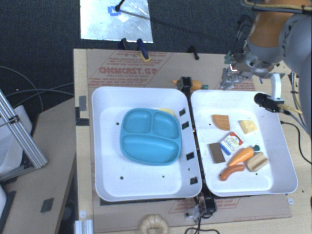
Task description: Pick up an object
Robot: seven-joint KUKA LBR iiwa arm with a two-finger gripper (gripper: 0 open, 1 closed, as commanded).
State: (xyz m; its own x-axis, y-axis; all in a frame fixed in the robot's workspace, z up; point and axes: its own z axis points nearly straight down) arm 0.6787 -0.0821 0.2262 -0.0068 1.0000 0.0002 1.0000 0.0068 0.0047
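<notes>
I am seeing the grey KUKA arm with its orange band (273, 18) reaching in from the upper right corner of the camera view, its thick grey link running off the right edge. The wrist is bending down and to the left, and the small metal two-finger gripper (232, 77) is hanging at its end, pointing downward. It is too small and blurred for me to read more.

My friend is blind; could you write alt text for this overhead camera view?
A robot arm's gripper hangs above the back edge of the right bin, which holds toy food including a carrot. The left bin holds a blue divided plate.
</notes>
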